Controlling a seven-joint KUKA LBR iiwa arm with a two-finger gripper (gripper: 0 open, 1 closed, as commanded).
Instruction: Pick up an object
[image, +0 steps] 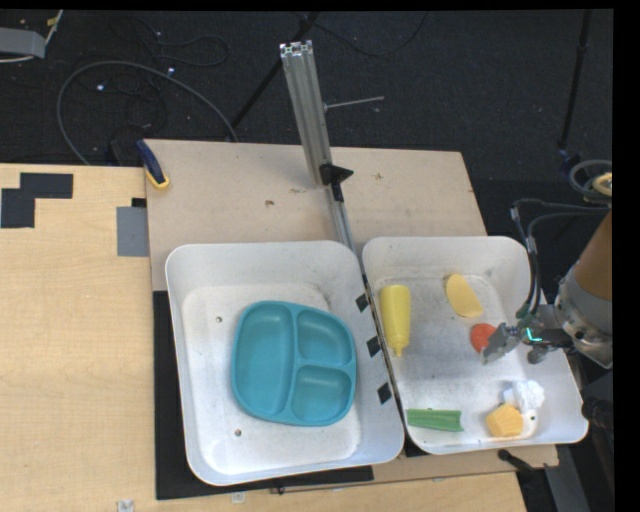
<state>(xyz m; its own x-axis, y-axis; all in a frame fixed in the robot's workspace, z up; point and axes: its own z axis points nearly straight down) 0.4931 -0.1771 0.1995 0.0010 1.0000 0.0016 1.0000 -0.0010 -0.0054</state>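
Right bin (440, 440): green block (434, 420) and orange piece (506, 421) nearest; beyond them the gripper (505, 340), its opening impossible to tell, hangs touching a red object (482, 336), the likely target; yellow bottle (396, 316) farther.

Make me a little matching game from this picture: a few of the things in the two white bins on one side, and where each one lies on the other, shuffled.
Things:
1. teal divided plate
2. yellow bottle
3. green block
4. red object

Places:
A. by the near rim of the right bin
B. just left of the claw, right bin
C. against the right bin's left wall
D. in the middle of the left bin

Pairs: 1-D, 2-C, 3-A, 4-B
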